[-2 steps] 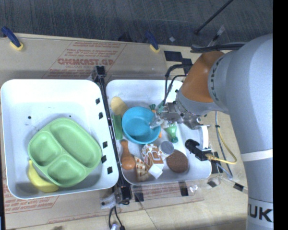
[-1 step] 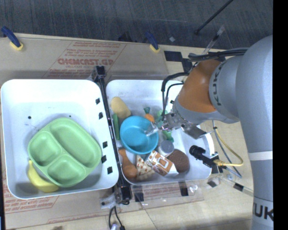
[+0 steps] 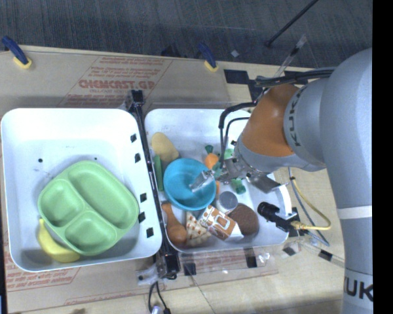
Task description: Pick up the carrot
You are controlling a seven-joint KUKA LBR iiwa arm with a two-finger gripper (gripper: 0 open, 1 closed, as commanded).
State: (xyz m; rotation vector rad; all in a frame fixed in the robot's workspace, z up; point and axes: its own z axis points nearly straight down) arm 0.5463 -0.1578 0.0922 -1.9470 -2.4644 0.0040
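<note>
A dark grey carpeted floor (image 3: 150, 12) fills the top of the view, with a ribbed weave. A thin dark rod (image 3: 304, 12) slants across it at the upper right. Below lies the desk (image 3: 72, 70), covered in brown cardboard sheeting with red printed lettering (image 3: 116, 84) near its far edge. Two blue clamps (image 3: 16, 52) (image 3: 207, 55) grip that far edge, one at the left corner and one near the middle. Black tape pieces (image 3: 236, 77) sit on the cardboard toward the right. The light is even and soft, casting only faint shadows.
</note>
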